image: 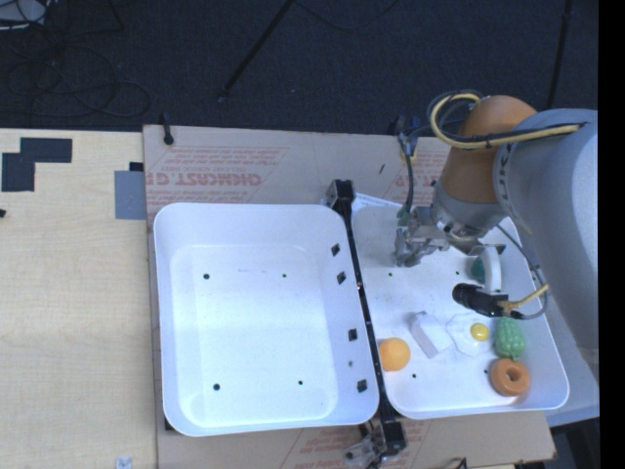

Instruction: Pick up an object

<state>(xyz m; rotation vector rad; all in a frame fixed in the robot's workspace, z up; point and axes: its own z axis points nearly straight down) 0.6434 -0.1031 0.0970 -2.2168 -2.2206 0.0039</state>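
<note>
Several small objects lay in the right bin (430, 404), candidates for the pick: an orange ball (394, 354) near the divider, a white block (425, 334), a fried-egg toy (472, 335), a green piece (509, 339) and a brown doughnut (509, 376); the gripper (413, 247) hovered over the bin's far end, well apart from them, holding nothing, its finger state impossible to tell; a clean pick likely required centring over one isolated object, perhaps the ball, before descending.

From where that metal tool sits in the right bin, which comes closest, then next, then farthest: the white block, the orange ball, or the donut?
Measured from the tool:
1. White block, just below it, mid-bin.
2. Orange ball, lower, by the divider between the bins.
3. Donut, at the bin's bottom right corner.
</note>
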